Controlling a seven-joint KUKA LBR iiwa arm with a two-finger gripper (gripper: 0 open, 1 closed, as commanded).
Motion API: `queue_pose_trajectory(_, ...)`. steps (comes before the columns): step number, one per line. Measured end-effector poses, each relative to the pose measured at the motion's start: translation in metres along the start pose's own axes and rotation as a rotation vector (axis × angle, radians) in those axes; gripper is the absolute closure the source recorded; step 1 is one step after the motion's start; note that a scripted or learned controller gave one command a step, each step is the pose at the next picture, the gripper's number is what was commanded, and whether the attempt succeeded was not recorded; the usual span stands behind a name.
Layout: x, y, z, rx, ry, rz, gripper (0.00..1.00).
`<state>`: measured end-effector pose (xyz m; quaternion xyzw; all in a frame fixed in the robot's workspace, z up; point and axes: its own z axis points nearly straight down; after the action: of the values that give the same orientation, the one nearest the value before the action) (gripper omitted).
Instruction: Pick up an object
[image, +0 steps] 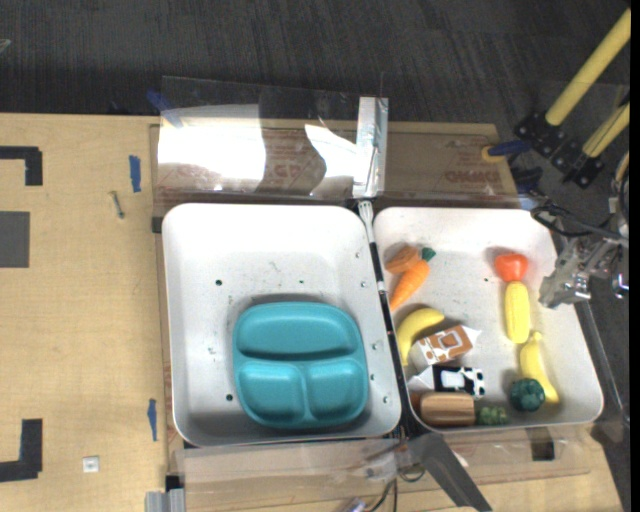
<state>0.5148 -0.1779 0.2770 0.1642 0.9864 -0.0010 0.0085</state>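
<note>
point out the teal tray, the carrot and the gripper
teal tray (298, 362): camera view, on the divider ridge at its middle.
carrot (408, 280): camera view, on its orange body.
gripper (565, 283): camera view, at its tips.

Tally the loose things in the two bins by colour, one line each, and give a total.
Teal: 1, the divided tray
Orange: 2, carrot, orange-capped piece
Yellow: 3, banana, corn, second banana
Green: 2, broccoli, small green piece
Brown: 1, log
White, printed: 2, carton, black-and-white box
Total: 11
</note>
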Motion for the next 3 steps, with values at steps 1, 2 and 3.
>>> queue_pose_trajectory(1,-0.091,0.005,-0.025,0.0,0.008,-0.078,1.0)
queue_pose_trajectory(2,-0.154,0.006,-0.033,-0.001,0.007,-0.225,1.0)
queue_pose_trajectory(3,-0.158,0.007,-0.088,0.0,0.001,-0.302,1.0)
